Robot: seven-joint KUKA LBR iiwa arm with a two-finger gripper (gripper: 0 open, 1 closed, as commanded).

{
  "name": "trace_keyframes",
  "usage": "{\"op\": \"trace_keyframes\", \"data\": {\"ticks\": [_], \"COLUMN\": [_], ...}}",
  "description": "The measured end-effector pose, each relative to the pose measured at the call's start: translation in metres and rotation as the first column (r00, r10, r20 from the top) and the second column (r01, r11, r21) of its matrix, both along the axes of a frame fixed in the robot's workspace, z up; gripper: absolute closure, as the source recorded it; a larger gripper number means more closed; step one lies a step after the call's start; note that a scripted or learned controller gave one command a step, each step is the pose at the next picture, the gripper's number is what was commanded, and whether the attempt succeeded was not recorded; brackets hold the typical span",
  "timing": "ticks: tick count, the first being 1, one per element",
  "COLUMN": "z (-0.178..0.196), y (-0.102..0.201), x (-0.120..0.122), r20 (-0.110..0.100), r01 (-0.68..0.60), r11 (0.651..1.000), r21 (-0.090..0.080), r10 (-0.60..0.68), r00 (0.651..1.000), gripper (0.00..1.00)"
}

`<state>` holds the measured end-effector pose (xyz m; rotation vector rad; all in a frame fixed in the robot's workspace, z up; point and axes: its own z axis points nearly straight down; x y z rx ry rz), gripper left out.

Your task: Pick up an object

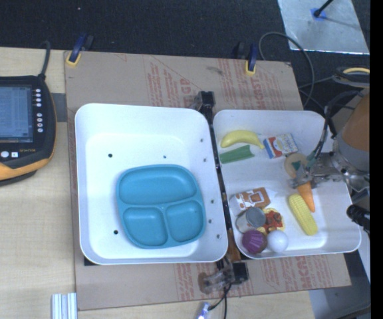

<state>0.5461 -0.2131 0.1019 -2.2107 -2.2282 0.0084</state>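
The tabletop (18,218) carries two white bins side by side. The left bin (105,138) holds a blue divided plate (160,205). The right bin (324,241) holds a banana (241,137), a corn cob (302,214), a carrot (306,196) and a purple ball (253,242). The claw (304,175) hangs just above the carrot's top end; how wide it stands I cannot tell.

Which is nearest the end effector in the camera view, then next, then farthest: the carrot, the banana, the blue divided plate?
1. Carrot: right bin, just below the end effector.
2. Banana: same bin, toward its upper left corner.
3. Blue divided plate: left bin, across the divide, farthest.
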Motion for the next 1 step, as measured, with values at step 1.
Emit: {"op": "trace_keyframes", "data": {"ticks": [1], "z": [-0.0104], "y": [0.0555], "x": [0.0196], "r20": [0.000], "r01": [0.001], "r11": [1.000], "r21": [0.002], "r10": [-0.001], "r00": [1.000], "gripper": [1.00]}}
